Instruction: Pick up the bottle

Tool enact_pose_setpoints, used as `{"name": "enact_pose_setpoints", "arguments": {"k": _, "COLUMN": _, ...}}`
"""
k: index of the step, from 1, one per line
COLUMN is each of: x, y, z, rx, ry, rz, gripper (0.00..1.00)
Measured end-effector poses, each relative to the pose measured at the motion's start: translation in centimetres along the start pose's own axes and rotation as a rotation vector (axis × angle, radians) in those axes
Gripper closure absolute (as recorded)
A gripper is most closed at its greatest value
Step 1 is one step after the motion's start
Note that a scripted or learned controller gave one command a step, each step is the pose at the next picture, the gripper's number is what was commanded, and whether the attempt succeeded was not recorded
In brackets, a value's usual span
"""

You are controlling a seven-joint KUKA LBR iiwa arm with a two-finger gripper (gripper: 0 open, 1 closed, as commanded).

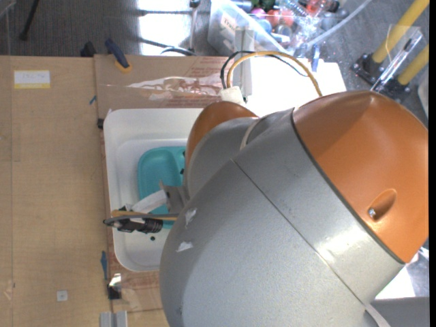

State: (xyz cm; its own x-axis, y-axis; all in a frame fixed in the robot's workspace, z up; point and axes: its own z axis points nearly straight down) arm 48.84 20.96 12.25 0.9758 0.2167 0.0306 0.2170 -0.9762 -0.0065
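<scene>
The pincer (173, 197), a grey metal piece low in the left white bin (116, 142), is mostly hidden by the arm, so whether it is open or closed cannot be told. Just left of it lies a pale object (150, 201), glossy and slanted; whether this is the bottle is unclear. Behind sits a smooth teal dish (158, 172), in front a thin black-and-orange tool (135, 221). The bulky grey arm (272, 237), orange-banded, slants down from the right.

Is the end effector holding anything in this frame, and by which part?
Cannot be told: the arm blocks most of the white bin, hiding any hold. A teal object lies in the bin beside it.
</scene>
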Motion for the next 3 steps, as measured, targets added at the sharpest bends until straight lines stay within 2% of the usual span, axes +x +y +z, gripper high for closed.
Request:
{"name": "enact_pose_setpoints", "arguments": {"k": 1, "x": 0.9, "y": -1.6, "z": -19.4, "rx": -0.003, "ry": -0.029, "rz": -0.250, "gripper": 1.00}}
{"name": "enact_pose_setpoints", "arguments": {"k": 2, "x": 12.6, "y": 6.5, "z": -22.8, "rx": 0.002, "ry": -0.033, "rz": -0.520, "gripper": 1.00}}
{"name": "enact_pose_setpoints", "arguments": {"k": 3, "x": 5.3, "y": 6.3, "z": -6.9, "rx": 0.004, "ry": -0.037, "rz": -0.483, "gripper": 1.00}}
